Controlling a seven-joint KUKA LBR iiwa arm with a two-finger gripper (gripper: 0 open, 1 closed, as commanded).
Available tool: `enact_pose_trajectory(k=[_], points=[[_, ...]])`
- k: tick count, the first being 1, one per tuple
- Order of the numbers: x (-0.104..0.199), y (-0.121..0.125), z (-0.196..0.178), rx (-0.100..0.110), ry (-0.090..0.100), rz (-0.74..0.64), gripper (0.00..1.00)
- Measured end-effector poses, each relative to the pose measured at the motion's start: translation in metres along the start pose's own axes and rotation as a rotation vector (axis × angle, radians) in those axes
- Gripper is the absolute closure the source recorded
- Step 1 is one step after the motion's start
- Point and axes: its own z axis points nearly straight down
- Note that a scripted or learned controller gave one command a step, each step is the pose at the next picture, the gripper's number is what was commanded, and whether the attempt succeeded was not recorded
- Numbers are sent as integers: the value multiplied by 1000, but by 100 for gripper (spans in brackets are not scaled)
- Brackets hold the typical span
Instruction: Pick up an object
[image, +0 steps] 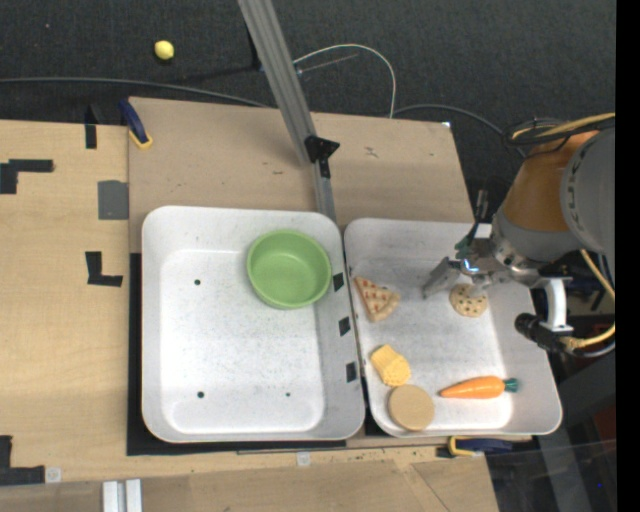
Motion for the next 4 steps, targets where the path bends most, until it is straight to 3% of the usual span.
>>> enact_pose_trajectory(k=[1, 3, 4], points=[[0, 2, -14, -5, -1, -1, 100], [-13, 3, -133, -14, -4, 1, 100], [-13, 3, -138, -8, -1, 1, 100]])
